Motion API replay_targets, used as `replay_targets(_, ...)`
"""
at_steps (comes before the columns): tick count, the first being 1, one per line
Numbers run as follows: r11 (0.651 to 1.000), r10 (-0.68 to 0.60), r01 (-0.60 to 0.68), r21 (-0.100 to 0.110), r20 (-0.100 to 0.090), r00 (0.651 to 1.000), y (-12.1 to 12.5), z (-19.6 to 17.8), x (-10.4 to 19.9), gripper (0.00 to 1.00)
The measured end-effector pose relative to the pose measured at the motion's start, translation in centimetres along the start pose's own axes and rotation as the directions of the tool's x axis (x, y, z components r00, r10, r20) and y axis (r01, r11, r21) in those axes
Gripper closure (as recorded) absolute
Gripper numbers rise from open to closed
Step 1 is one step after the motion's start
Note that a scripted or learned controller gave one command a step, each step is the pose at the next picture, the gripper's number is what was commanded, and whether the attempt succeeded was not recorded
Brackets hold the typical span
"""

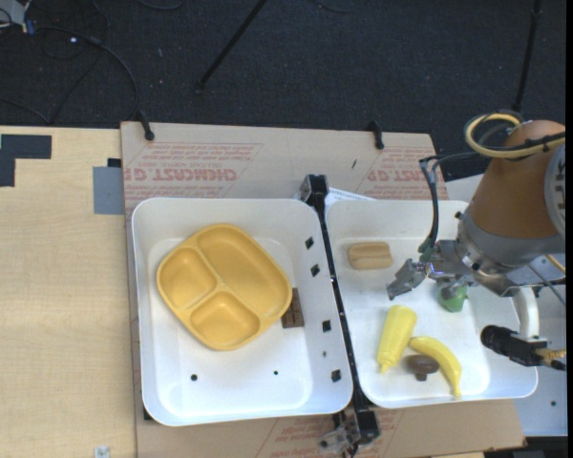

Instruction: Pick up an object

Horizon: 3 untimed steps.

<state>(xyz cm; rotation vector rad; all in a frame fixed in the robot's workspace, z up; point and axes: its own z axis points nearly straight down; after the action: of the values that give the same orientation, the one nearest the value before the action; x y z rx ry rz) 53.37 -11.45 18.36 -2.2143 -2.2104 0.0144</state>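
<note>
End effector (415,277) status: you cannot tell whether it is spread or pressed together, and nothing shows between its tips, so treat the pick as not yet done. It hangs over the right bin (363,361), between the tan block (370,256) near the far edge and the yellow bottle (394,335), banana (439,359) and brown piece (421,365) near the front edge, with a green object (452,300) just beside it.

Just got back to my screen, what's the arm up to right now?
The arm reaches in from the right over the right bin, with its gripper low above the bin floor, nothing visibly between its fingers. Around it lie a tan bread-like piece, a yellow bottle, a banana, a small brown object and a green object partly hidden under the wrist. The left bin holds a yellow divided plate. No pick has happened yet.
</note>
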Motion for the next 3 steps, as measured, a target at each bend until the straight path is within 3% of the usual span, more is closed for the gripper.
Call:
replay_targets(1, 1.000, -0.002, 0.002, -0.011, 0.001, 1.000, 0.3, -0.6, 0.0, 0.00)
replay_targets(3, 1.000, -0.001, 0.001, -0.011, 0.001, 1.000, 0.3, 9.8, 1.0, 0.00)
